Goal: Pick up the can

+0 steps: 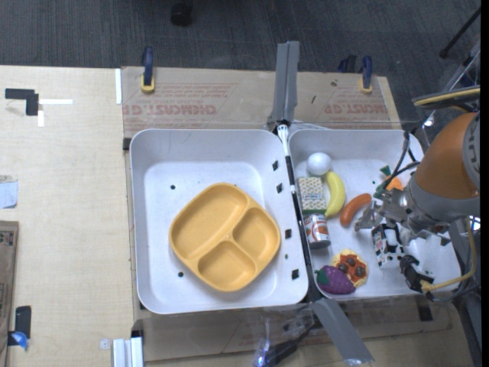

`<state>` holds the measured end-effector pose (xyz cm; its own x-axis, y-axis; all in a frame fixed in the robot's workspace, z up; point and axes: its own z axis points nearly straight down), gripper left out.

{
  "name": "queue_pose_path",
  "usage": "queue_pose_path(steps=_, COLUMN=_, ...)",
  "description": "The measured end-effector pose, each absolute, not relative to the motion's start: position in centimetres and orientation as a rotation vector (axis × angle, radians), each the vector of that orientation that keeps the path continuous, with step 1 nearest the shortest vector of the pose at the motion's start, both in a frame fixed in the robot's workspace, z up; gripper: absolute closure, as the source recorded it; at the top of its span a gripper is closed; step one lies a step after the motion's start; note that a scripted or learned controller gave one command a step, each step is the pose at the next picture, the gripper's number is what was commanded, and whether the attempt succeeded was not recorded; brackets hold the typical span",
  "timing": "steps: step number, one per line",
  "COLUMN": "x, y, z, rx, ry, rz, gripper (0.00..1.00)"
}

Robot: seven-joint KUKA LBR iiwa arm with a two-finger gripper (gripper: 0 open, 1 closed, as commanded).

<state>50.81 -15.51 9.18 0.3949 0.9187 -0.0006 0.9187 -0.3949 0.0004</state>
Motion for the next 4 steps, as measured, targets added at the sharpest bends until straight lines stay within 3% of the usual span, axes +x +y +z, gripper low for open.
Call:
queue_pose_path(steps=1, x=47.6, y=-16.7, z=8.9, rx=2.972, ry=1.032, rz=-0.009, gripper=0.00)
queue_pose_path(steps=2, x=49.3, y=-20.7, z=26.8, rx=2.983, ry=0.988, rz=-0.010, gripper=0.00)
queue_pose_path(steps=3, x=49.5, y=-15.4, z=9.4, rx=2.954, ry=1.083, rz=-0.011, gripper=0.00)
queue_pose_path(steps=4, x=49.4, y=-15.5, z=10.0, rx=2.958, ry=1.080, rz=-0.019, gripper=1.00)
